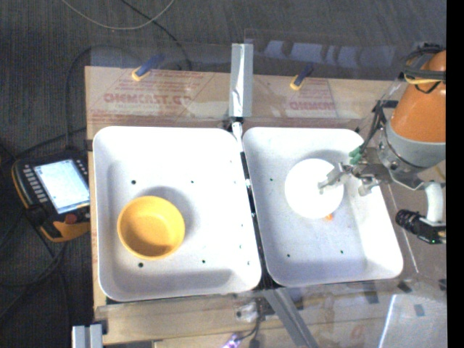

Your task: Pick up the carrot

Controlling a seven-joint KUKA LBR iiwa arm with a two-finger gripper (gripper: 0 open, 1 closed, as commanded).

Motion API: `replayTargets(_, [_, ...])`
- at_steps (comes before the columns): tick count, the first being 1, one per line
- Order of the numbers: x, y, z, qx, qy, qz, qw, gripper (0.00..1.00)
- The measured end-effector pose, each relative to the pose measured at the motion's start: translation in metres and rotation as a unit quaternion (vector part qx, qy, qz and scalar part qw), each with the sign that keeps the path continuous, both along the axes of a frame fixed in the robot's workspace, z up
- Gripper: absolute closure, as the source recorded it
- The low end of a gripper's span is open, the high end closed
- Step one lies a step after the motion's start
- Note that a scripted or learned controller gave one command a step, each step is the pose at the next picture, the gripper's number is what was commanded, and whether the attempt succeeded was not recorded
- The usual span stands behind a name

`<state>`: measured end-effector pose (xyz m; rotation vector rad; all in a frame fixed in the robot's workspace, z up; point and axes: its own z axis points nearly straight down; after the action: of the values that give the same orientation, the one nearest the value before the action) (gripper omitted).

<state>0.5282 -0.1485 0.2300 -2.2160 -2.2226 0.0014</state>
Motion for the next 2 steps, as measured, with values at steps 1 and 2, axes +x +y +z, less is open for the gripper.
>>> replayTargets(1, [-0.043,-0.032,-0.016,-0.0007,-0.001,0.046,0.9989,0.00])
replayTargets(2, [0.021,-0.004,0.028,-0.0006,-0.001,0.051,0.9987,0.00])
